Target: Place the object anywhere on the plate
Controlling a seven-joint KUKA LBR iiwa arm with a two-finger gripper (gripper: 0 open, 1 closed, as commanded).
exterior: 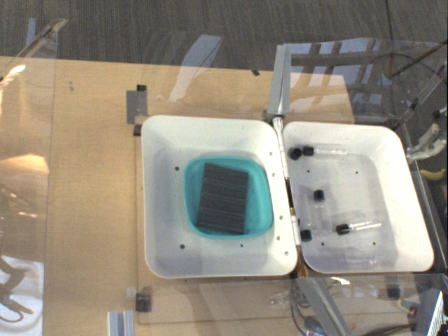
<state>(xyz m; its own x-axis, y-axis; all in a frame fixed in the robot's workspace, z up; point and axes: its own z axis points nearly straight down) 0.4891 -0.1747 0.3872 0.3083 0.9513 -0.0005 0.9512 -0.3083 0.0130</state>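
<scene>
A dark grey ribbed rectangular block (223, 198) lies flat on a teal plate (262, 208) in the middle of the left white bin (162, 187). The block sits slightly tilted and covers most of the plate's centre.
The right white bin (392, 187) holds two clear tubes with black caps (357, 226) (318, 150) and a small black piece (318, 195). A metal post (278, 82) rises behind the seam between the bins. The wooden bench (70, 187) spreads out to the left.
</scene>
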